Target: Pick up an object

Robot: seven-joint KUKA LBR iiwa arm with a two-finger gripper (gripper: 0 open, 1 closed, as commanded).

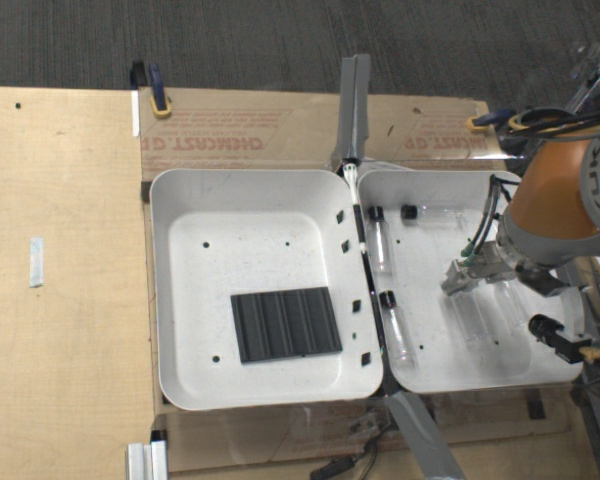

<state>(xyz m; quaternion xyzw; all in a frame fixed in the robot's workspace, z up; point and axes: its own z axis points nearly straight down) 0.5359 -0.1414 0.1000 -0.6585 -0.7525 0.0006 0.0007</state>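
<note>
Red print ran across the cardboard sheet, upside down to the camera. Its largest line appeared to read "CHEMCAST GP". The smaller red lines beside it, and the fainter red print farther right, were too small to read.

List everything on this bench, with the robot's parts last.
left bin: one, white, left of its twin
right bin: one, white, against the left bin
ribbed panel: one, black, flat in the left bin, near its front
small block: one, black, at the back of the right bin
cardboard sheet: one, brown with red print, under the bins
clamps: two, blue and yellow, at the cardboard's back edge
strip: one, pale, on the bench's left
arm: one, grey and orange, from the right
gripper: one, metal, over the right bin
</note>
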